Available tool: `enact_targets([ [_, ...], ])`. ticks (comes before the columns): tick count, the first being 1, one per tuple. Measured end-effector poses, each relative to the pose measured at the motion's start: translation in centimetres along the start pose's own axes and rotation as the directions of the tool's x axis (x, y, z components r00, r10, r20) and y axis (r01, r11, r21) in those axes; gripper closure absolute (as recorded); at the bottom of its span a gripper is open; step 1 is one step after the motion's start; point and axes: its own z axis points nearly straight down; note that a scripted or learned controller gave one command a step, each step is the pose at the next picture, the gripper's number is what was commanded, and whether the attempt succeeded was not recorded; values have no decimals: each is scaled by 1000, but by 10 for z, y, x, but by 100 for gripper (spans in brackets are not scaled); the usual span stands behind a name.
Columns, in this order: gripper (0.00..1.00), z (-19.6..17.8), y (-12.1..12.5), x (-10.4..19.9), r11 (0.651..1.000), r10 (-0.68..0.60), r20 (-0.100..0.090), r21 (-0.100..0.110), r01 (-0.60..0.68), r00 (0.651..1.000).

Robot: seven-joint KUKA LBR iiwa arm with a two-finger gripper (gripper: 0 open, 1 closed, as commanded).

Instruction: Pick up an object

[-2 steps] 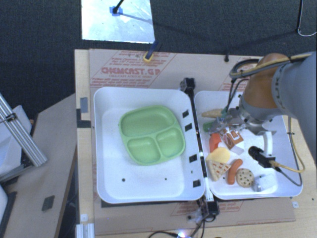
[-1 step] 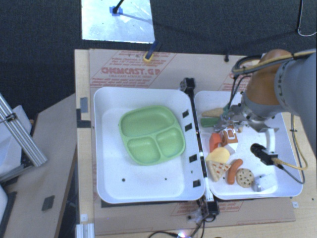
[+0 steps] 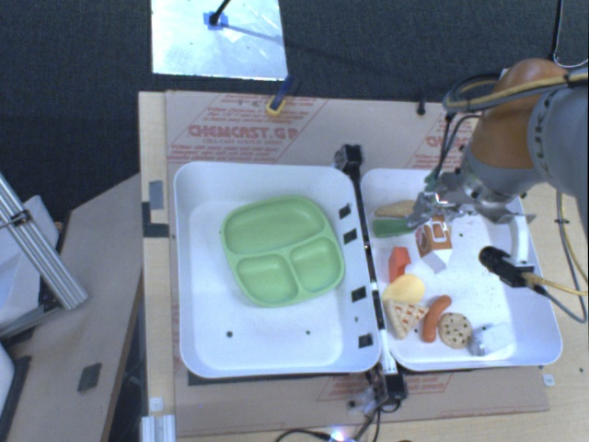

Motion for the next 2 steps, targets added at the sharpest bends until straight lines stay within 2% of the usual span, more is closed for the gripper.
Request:
enact_targets([
  [1,100,-47,7,-6,1000,0,0,0,0,1000],
  [2,100,-68,8,-6,1000,-1,0,0,1,1000],
])
